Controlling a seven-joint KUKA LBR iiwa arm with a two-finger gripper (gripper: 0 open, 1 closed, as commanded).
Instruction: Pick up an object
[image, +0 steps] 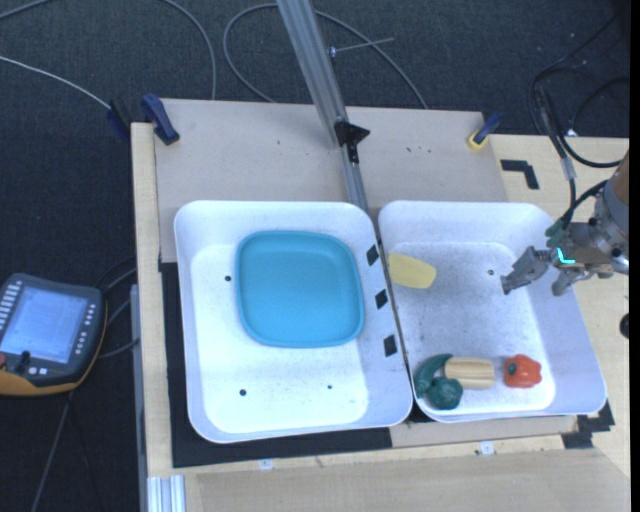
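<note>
Hovering over the right bin (570, 330), upper right part, with nothing picked yet. Camera view: my fingers (540, 274) are spread apart, one tip pointing down-left and the other to its right, and no object sits between them. They hang above bare bin floor, near the right wall.

Candidates, all in the right bin: a pale yellow piece (411, 270) lies at the upper left, just beside the divider between the bins, well apart from me. Along the near wall sit three things in a row: a dark green item (438, 382), a tan cylinder (470, 373) touching it, and a red pepper-like item (521, 371) just beside the cylinder's other end. The red one is closest to my fingers, below them.

Left bin (200, 300) holds a blue plate (300, 288), lying flat on its floor.

Status, judged: approach stage only. No contact, no grasp. Left to do: choose a target, descend, close, lift.
</note>
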